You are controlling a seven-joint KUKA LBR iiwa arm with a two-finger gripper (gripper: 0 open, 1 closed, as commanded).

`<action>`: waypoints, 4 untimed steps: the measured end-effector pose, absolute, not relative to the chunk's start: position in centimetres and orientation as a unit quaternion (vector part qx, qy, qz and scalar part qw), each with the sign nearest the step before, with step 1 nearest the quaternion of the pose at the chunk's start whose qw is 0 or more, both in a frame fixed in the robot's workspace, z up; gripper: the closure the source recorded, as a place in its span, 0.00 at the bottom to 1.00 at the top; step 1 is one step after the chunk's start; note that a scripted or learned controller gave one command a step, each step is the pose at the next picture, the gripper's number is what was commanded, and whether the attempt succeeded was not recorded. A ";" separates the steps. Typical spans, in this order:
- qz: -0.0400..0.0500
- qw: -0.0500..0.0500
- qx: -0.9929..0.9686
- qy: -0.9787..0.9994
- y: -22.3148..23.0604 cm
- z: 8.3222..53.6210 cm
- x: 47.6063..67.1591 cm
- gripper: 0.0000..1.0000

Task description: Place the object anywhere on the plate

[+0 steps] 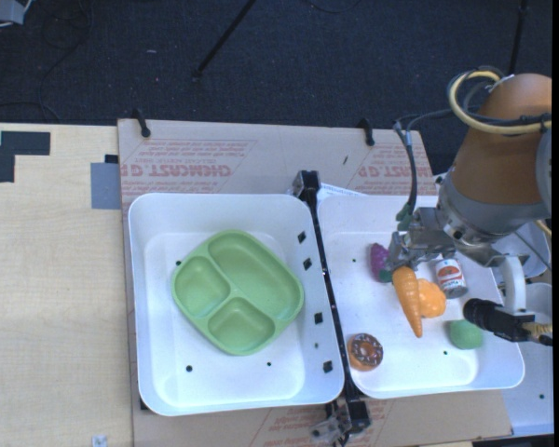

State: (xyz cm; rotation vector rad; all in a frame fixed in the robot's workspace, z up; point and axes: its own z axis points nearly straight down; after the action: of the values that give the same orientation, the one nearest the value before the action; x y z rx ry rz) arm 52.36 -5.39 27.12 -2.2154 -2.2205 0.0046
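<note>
On the bench: two white bins lie side by side, the left bin [158,250] and the right bin [503,375], with a black divider strip between them.
Arm: the arm [503,147], grey with an orange band, reaches in from the right and hangs over the far part of the right bin.
Left bin: it holds the plate [238,291], green, with three compartments, all bare; the plate sits a little left of the bin's middle.
Right bin: it holds a carrot [410,298], a yellow-orange piece [431,300] touching the carrot's right side, a purple thing [379,259] just left of the gripper, a small can [449,276] with a red label, a green lump [465,334] near the right wall, and a donut [364,351] with sprinkles at the near left corner.
Gripper: the gripper [412,252] sits low over the cluster, right above the carrot's far end; whether it is released or clenched I cannot tell, since its tips are lost against the toys.
Task's thing: most likely the carrot, which lies in the right bin with its tip pointing near; nothing is visibly gripped.
Step in hand: judged to be the pick, at or about the grasp; the plate has nothing on it yet.
Next move: a firm hold on one toy alone, a lift clear of its neighbours, then a carry left over the divider and a release above any plate compartment.
Risk: the toys crowd together, so the carrot may slip or drag the yellow-orange piece along.
</note>
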 end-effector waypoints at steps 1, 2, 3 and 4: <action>0.002 0.003 -0.706 -0.708 -1.2 25.4 53.4 1.00; 0.001 0.002 -0.706 -0.708 4.0 23.6 55.6 1.00; 0.001 0.001 -0.706 -0.708 7.9 23.6 57.2 1.00; 0.001 0.001 -0.705 -0.709 13.8 23.2 58.5 1.00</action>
State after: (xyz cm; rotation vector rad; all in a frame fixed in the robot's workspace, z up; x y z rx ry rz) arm 58.51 13.80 23.23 -2.2141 -2.2246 0.0018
